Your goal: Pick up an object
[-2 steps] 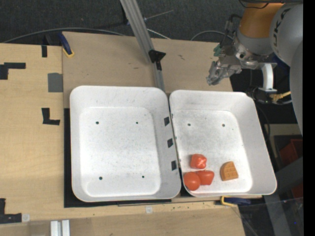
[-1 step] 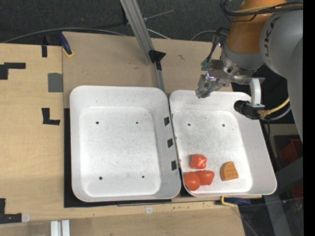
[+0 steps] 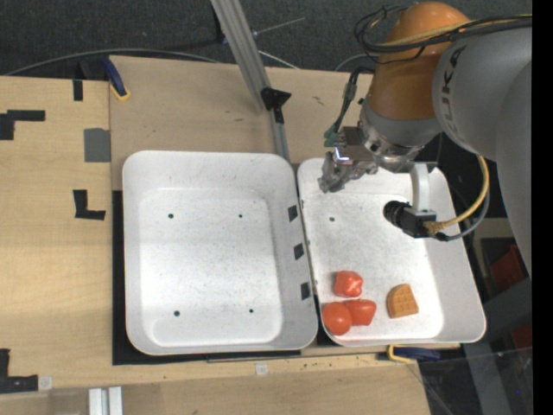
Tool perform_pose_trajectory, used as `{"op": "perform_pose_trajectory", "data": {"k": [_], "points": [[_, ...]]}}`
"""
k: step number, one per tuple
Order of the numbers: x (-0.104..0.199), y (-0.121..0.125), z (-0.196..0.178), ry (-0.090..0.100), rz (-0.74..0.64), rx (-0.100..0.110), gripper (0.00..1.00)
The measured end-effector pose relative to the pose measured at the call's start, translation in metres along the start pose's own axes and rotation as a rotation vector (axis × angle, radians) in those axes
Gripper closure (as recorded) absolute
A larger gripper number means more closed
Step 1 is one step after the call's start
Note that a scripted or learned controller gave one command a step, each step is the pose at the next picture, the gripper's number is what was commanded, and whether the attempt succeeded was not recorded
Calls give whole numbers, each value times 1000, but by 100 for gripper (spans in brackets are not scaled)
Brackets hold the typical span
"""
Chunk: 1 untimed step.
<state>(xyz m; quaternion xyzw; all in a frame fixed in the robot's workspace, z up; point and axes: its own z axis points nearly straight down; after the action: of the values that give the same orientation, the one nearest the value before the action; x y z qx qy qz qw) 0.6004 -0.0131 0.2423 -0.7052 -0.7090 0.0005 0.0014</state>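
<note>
Three red pieces lie in the right bin (image 3: 449,232) near its front left corner: one (image 3: 347,284) sits just behind a pair (image 3: 349,315) that touch each other. An orange-brown block (image 3: 402,301) rests to their right. My gripper (image 3: 333,180) hangs over the bin's far left corner, well behind these objects, and I see nothing between its fingers.
The left bin (image 3: 147,232) sits beside the right one, with a divider edge between them. A slanted metal pole (image 3: 251,59) rises behind the bins. A black cable fitting (image 3: 406,217) hangs from the arm over the right bin.
</note>
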Motion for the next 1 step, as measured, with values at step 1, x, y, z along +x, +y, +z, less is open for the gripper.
{"op": "perform_pose_trajectory", "data": {"k": [1], "points": [[41, -33, 14, -1, 1, 3, 100]]}}
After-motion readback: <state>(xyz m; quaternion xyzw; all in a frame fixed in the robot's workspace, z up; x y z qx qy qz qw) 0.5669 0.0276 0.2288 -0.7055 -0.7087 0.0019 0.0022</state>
